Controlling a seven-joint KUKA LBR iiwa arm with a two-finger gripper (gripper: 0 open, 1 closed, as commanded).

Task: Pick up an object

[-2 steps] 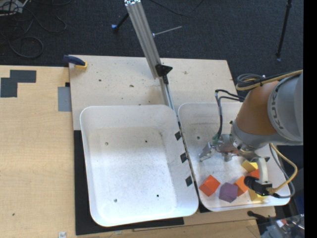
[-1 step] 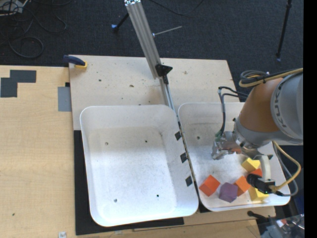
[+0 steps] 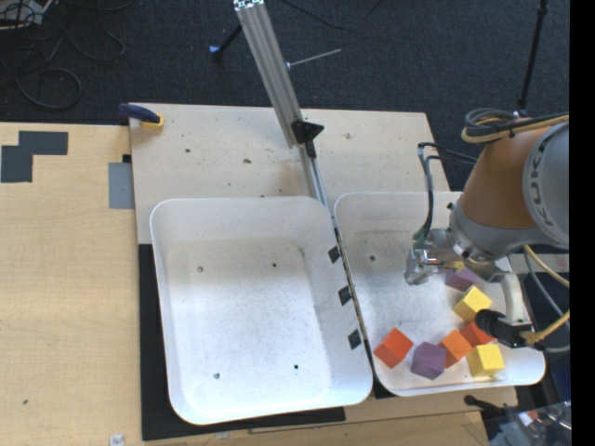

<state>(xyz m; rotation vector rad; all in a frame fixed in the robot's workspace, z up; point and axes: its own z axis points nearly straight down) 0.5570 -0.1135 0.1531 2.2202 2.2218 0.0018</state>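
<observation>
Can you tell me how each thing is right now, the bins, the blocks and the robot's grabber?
Left bin: upright, white, speckled.
Right bin: upright, blocks at its near end.
Blocks: lying loose, clustered together.
Purple block: touching an orange one.
Gripper: low over the right bin.

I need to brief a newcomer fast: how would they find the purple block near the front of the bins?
Start at the right-hand white bin and look to its near edge. The purple block sits between two orange blocks; it alone in that front row is purple.
</observation>
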